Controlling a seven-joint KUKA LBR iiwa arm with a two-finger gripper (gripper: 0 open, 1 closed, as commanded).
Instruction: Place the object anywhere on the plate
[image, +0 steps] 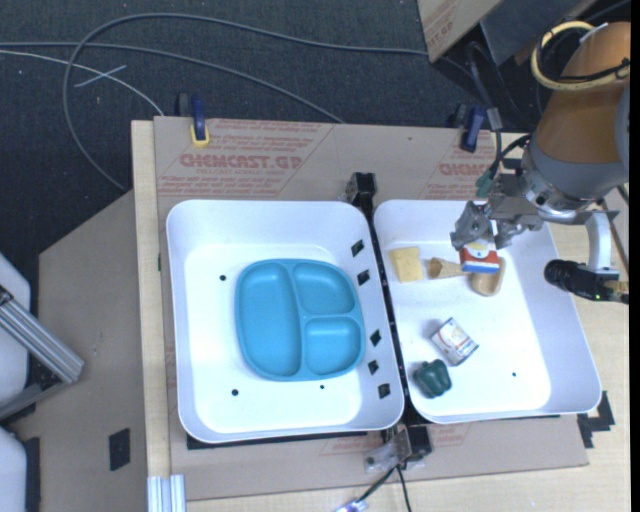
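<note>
Judging from the layout, the grasp comes first: left of the right bin (560, 360), the blue plate (300, 318) waits unfilled. Over the red-and-white object (482, 264) in that bin, the gripper (484, 237) hovers; finger spacing cannot be told, so centring should be confirmed before closing.
</note>
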